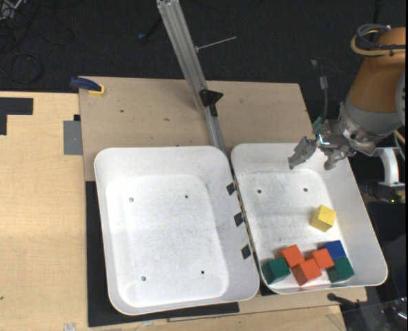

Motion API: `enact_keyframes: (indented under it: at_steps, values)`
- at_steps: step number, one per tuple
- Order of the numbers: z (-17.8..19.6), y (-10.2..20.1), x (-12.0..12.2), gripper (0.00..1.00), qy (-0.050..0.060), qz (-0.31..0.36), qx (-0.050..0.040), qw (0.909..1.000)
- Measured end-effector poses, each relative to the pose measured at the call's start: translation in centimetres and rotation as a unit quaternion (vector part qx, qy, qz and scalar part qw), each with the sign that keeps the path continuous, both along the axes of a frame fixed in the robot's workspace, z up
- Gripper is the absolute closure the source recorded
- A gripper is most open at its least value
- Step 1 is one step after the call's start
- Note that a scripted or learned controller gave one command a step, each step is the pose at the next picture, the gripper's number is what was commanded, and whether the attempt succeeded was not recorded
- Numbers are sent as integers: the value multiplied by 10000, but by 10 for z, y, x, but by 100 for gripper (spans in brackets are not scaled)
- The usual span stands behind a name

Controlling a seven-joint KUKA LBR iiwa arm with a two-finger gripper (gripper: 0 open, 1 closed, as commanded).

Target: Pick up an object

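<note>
At the right of the frame the gripper [319,154] hangs over the upper rim of the right bin [373,238], its two grey fingers [300,154] spread apart with only the white bin floor showing between them; it has hold of nothing. The blocks all lie lower in that bin, well apart from the jaws. A yellow cube [322,218] sits alone at mid-bin, below and slightly right of the gripper, the nearest piece to it. Farther down, near the lower edge of the bin, a cluster is packed together: three orange blocks [306,271], a blue block [335,249] at the cluster's upper right, and two green blocks [277,270], one at each end. The left bin [121,167] lies beside it, toward the centre of the frame.
</note>
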State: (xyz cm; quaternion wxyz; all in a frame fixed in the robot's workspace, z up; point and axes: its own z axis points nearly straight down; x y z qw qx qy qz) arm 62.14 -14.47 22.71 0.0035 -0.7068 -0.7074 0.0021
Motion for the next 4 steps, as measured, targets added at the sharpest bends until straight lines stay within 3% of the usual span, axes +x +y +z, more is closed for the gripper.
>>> enact_keyframes:
  at_steps: [1,3,4]
  values:
    - [3,0,1,0,-24,5,-6,10000]
    - [-112,-3,2,0,5,-6,-4,10000]
    - [-137,-2,2,0,-24,-8,-7,10000]
